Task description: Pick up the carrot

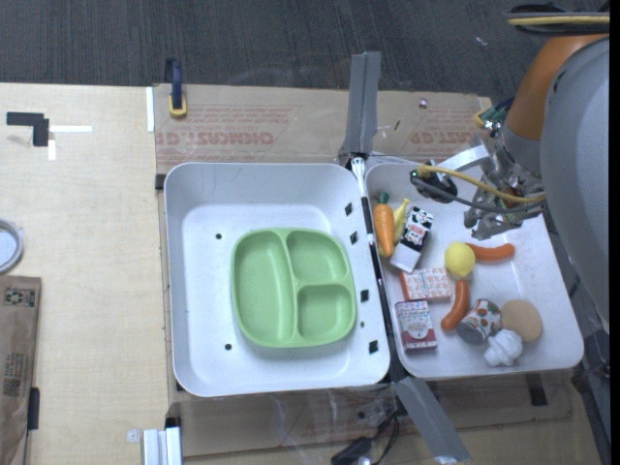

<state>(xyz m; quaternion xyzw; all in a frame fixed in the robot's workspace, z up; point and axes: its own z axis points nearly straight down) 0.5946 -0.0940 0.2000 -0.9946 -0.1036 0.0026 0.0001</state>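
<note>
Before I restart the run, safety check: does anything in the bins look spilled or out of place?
Nothing stands out. The green tray lies flat in the left bin; the carrot and other toy food lie loose in the right bin.

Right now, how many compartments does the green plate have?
3. The green plate lies in the left bin: one long compartment on its left side, one at its upper right, one at its lower right. None seems hidden.

Divided plate point(294, 288) in left bin point(184, 260), carrot point(385, 229) by right bin's point(557, 342) left wall, beside carton point(414, 238)
</note>
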